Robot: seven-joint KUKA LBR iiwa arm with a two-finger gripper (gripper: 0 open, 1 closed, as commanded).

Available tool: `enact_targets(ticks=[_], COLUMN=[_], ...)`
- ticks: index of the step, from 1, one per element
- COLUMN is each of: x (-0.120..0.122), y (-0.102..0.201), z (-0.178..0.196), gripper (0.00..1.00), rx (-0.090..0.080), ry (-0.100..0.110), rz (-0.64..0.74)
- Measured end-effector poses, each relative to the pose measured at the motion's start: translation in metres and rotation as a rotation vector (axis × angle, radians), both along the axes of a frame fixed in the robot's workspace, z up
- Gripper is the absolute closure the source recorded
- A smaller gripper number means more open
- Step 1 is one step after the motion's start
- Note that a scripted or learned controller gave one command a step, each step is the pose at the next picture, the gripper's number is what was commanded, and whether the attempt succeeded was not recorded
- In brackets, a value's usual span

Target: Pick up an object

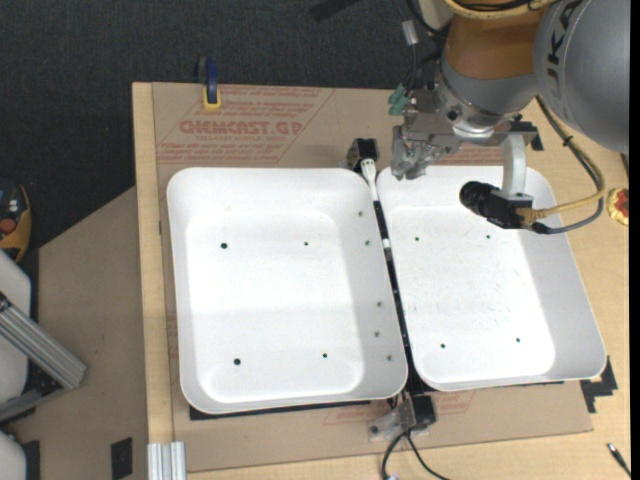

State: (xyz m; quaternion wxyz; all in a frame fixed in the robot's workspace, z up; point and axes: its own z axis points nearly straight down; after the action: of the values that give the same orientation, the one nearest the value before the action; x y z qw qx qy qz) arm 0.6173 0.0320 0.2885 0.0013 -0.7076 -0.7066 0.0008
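My gripper [410, 164] hangs over the far left corner of the right white bin [520, 358], close to the seam between the two bins. It hangs from the grey wrist with the orange band [490, 28]. I see no object between its tips. The left white bin [200, 268] shows only a few small dark dots on its floor, and so does the right one.
A black attachment with a yellow cable [492, 204] juts from the arm over the right bin's far side. Both bins rest on a cardboard sheet [260, 118] with a blue and yellow clamp [209, 80] at its far edge. Black clips [360, 153] hold the seam.
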Motion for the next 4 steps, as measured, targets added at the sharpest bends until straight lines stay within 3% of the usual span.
enact_targets(ticks=[2,3,4], x=[-0.072,-0.064,-0.031], y=[0.001,-0.014,-0.008], z=[0.043,0.067,-0.013], gripper=[1.0,1.0,1.0], rx=[0.001,-0.001,-0.001], ry=[-0.001,-0.008,0.004], rz=[0.002,0.0,0.001])
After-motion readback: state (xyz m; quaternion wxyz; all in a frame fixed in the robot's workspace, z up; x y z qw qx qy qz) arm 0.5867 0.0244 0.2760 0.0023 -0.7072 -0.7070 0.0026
